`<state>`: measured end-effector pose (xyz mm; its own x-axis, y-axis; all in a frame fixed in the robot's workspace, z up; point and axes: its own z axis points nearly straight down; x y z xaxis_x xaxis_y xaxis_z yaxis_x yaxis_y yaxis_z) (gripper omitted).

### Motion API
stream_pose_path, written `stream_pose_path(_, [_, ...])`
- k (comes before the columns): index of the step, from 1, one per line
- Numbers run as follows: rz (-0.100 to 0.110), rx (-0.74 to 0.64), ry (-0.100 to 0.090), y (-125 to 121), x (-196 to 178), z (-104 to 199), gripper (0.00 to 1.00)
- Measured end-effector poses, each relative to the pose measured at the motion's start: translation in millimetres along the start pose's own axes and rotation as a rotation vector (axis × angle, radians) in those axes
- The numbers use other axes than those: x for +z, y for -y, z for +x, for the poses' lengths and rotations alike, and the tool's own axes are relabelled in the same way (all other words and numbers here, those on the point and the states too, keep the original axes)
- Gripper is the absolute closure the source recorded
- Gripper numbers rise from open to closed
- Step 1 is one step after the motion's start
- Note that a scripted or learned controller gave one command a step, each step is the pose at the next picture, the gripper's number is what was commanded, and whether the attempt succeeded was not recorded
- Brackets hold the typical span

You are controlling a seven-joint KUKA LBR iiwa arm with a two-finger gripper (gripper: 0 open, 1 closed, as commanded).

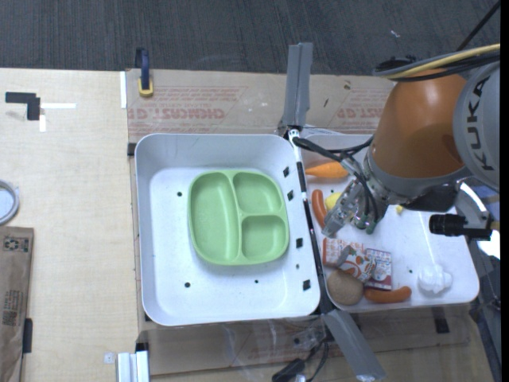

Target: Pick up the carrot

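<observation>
Fingers of the gripper [350, 213] hang low in the right bin [457, 273]; we cannot tell their spread. We place the carrot [328, 169] just beyond, at the bin's far wall. Approach stage: next, shift over it, descend.

A single fixed camera looked down on the worktop [71, 157] from above, at a slant rather than straight down. It faced toward the far edge, where a strip of dark floor [199, 14] ran across the top of the frame. It stood far enough back to take in both white bins side by side, the left bin [147, 237] whole and near the centre, the right bin [453, 269] cut close to the frame's right side. The arm [421, 126] entered from the right, looming large and near the lens.
</observation>
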<state>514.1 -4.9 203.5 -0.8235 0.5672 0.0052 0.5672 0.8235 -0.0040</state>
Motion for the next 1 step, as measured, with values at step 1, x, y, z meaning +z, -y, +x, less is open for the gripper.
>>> stream_pose_path(1, [0.001, -0.008, -0.001, -30.9, 16.1, 20.9, 1.0])
